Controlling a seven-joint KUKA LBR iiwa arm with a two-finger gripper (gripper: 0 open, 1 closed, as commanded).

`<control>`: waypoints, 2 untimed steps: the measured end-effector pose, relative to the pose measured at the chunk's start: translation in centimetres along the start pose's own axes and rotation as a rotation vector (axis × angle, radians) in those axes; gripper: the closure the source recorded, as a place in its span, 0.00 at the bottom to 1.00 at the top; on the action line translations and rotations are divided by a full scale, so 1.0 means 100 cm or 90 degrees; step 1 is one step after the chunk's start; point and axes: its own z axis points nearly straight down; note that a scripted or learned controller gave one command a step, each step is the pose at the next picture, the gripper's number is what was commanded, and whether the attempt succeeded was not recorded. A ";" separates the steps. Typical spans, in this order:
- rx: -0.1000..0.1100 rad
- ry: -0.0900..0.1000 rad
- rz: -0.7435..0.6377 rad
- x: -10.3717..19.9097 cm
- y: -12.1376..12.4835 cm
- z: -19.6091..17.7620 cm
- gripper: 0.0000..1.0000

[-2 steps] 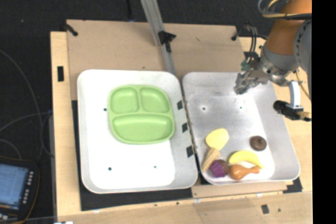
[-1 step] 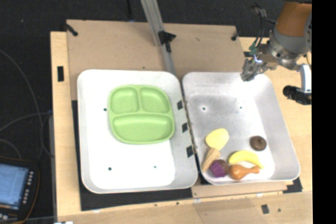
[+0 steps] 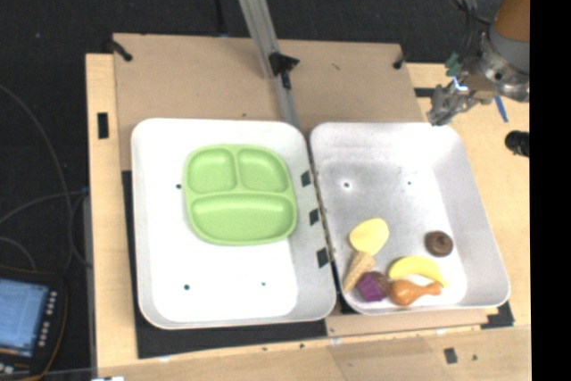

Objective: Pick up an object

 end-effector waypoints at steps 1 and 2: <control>0.002 0.001 -0.001 -0.001 0.001 -0.028 1.00; 0.005 0.002 -0.003 0.059 -0.007 -0.027 1.00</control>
